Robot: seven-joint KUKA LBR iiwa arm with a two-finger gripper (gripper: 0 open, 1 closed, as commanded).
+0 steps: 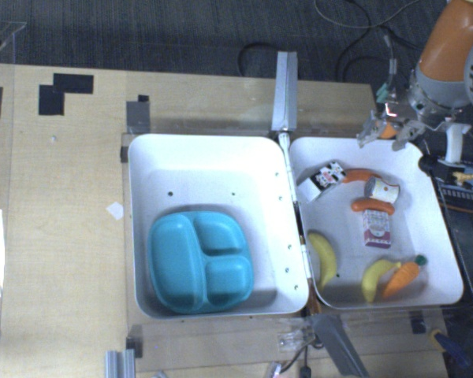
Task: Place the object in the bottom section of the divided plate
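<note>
The gripper (388, 130), fingers spread and empty, is hovering beyond the right bin (449, 235)'s far rim, risking a missed grasp among crowded toys.

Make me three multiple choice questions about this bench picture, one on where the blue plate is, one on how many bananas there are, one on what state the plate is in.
1. Where does the divided plate lie?
A. in the left bin
B. in the right bin
C. on the bare bench

2. How many bananas lie in the right bin?
A. none
B. two
C. five

3. What state is the divided plate in?
A. stacked with fruit
B. flipped upside down
C. nothing in its sections

Answers:
1 A, the plate sits at the near end of the left bin.
2 B, one banana by the bin's left wall, another banana beside the carrot.
3 C, all sections show plain blue.
</note>
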